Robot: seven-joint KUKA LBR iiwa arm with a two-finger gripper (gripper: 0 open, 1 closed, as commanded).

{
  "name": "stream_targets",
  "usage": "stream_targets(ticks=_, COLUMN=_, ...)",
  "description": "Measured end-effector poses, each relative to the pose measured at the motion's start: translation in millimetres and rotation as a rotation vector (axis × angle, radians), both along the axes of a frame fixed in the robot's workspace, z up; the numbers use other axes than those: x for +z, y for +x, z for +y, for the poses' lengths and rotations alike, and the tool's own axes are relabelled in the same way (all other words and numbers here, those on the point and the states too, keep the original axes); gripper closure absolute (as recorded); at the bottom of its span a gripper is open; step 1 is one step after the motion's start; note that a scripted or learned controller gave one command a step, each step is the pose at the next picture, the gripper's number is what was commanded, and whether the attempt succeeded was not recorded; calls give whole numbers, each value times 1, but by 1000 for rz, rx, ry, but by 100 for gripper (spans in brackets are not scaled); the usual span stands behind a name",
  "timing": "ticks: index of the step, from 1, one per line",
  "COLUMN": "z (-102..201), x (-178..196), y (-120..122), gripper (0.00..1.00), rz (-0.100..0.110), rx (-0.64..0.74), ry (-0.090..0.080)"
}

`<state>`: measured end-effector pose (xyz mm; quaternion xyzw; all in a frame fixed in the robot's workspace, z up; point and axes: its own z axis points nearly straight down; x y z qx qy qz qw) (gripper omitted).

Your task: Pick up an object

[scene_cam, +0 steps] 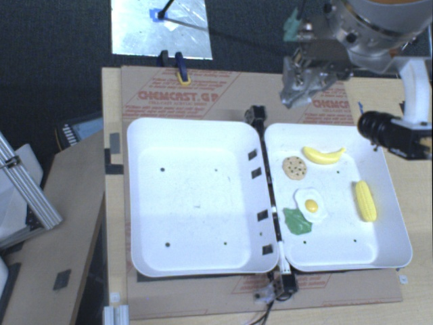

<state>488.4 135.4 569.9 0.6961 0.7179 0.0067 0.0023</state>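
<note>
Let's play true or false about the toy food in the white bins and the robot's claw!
1. The banana lies in the right bin. True.
2. The cookie is in the left bin. False: it is in the right bin, beside the banana.
3. The claw is holding the corn. False: the claw is above the bins' far edge, and the corn lies in the bin.
4. The fried egg touches a green leaf. True.

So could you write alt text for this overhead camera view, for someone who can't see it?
A robot arm's gripper hangs above the far edge of the right white bin, which holds a banana, cookie, fried egg, green leaf and corn cob. The left white bin sits beside it.
</note>
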Motion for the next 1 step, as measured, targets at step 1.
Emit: stream_targets(ticks=1, z=0, x=11, y=0, gripper=100, rz=-2, rx=5, ry=1)
